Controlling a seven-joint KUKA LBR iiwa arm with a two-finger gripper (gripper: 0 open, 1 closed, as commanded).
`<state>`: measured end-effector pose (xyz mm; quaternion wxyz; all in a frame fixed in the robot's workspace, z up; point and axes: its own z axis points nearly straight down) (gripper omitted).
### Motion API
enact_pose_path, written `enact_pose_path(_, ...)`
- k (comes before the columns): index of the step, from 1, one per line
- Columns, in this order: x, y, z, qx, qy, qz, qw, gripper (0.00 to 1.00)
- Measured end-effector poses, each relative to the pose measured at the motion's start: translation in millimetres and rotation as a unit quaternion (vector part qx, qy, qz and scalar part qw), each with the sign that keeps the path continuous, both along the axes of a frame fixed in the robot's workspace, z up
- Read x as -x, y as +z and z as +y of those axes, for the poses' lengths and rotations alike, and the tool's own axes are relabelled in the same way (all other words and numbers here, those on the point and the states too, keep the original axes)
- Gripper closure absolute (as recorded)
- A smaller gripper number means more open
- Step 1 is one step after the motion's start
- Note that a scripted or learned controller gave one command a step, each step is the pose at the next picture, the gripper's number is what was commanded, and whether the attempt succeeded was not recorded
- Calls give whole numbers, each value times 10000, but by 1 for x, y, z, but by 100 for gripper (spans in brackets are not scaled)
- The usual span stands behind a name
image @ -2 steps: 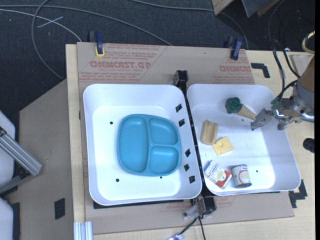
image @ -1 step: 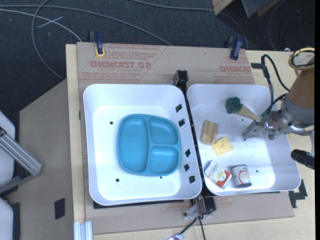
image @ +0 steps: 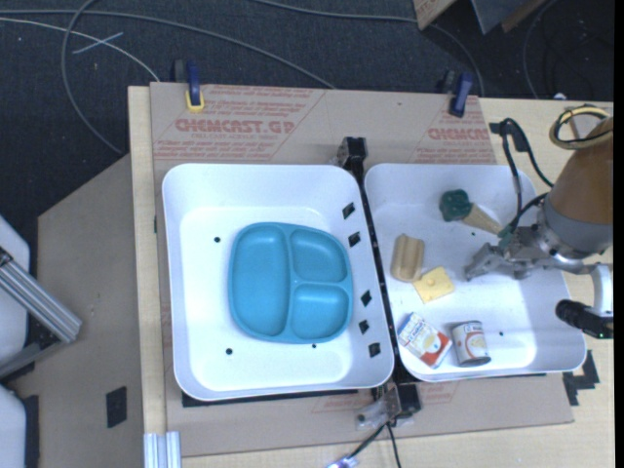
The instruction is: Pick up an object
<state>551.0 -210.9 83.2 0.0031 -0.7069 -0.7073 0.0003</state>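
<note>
Camera view, claw [image: 480, 264] low in right bin [image: 546, 357], grip state unclear, yellow block [image: 434, 285] just left of it.

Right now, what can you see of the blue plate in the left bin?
The blue plate is a rounded-square divided dish, light blue and plastic-looking, with one long compartment on the left and two smaller ones on the right. It lies flat, face up, near the middle of the left bin, slightly rotated. Nothing lies in it or touches it.
</note>
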Motion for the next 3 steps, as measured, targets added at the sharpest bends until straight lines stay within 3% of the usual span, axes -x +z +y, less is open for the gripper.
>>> enact_pose_path(1,-1,13,-1,8,0,-25,10000,100)
enact_pose_path(3,-8,109,14,29,7,-56,10000,100)
